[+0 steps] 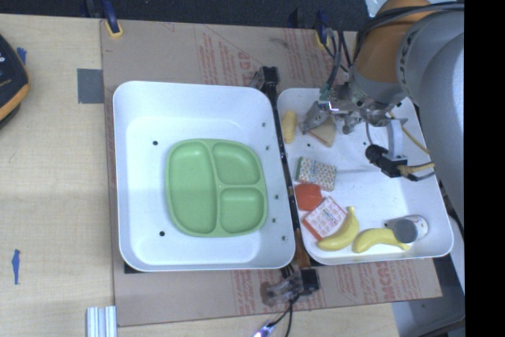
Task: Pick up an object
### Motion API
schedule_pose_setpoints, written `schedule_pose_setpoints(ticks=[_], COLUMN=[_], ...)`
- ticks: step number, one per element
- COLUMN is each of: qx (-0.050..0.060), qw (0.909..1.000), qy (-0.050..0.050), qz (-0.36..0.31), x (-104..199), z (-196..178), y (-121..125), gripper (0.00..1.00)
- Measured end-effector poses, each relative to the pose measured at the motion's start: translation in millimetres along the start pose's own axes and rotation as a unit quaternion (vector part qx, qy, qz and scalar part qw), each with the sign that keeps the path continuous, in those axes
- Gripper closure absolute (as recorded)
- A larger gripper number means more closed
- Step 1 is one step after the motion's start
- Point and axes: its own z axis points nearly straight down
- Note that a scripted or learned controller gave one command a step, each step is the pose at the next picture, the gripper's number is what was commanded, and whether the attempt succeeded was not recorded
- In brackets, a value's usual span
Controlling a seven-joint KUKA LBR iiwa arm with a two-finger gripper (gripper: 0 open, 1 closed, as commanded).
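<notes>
My gripper (331, 123) hangs over the back left part of the right bin (430, 193), fingers spread open. A tan wedge-shaped piece (323, 136) lies just below the fingertips, and nothing is held between them. A small yellow item (289, 125) lies against the bin's left wall. Further forward lie a patterned packet (316, 172), an orange-red piece (308, 196), a red and white packet (325, 218) and two toy bananas (339, 234) (380, 241). A grey and white cylinder (410, 229) rests at the front right.
The left bin (138, 170) holds a green divided plate (215, 187). A black cable part (385, 159) hangs from the arm over the right bin. The grey arm (430, 67) covers the bin's back right corner.
</notes>
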Motion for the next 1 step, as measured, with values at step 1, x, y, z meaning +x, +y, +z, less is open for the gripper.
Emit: schedule_pose_setpoints(ticks=[1], qx=[0.000], qw=[1.0000], qy=[0.000], qz=[-0.001], x=[-0.4], z=[0.0], y=[0.0], gripper=[0.00])
